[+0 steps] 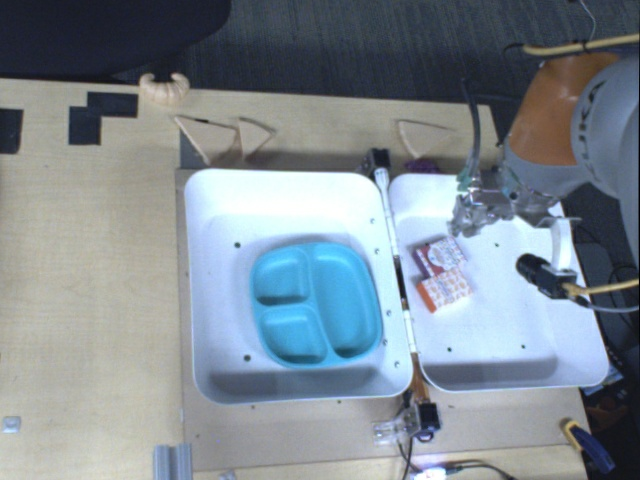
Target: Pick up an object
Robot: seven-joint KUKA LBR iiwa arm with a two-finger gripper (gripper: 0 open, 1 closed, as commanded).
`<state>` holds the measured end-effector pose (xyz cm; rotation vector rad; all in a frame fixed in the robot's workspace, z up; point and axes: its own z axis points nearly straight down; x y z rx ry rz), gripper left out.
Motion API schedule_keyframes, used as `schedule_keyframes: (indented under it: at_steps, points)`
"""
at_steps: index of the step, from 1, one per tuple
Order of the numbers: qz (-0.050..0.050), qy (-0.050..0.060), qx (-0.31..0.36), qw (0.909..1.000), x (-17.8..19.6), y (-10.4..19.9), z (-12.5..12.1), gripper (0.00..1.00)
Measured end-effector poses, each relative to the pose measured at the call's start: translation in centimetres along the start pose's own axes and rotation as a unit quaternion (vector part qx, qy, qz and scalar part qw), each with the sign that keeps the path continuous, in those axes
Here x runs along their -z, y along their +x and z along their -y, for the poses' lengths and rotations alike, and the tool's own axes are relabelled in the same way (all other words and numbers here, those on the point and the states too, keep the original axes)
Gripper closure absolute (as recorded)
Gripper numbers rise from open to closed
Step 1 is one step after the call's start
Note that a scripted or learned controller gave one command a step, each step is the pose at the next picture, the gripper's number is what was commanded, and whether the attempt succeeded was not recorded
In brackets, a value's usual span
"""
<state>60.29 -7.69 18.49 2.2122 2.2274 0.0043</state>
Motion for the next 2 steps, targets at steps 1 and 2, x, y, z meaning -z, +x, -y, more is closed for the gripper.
schedule_keyframes:
  at_steps: [1,2]
  points:
    - [0.000,0.000,0.000,1.0000,0.0,2.2,-2.9,1.00]
    - [-0.001,0.000,0.000,1.0000,2.0,6.4,-5.4,1.00]
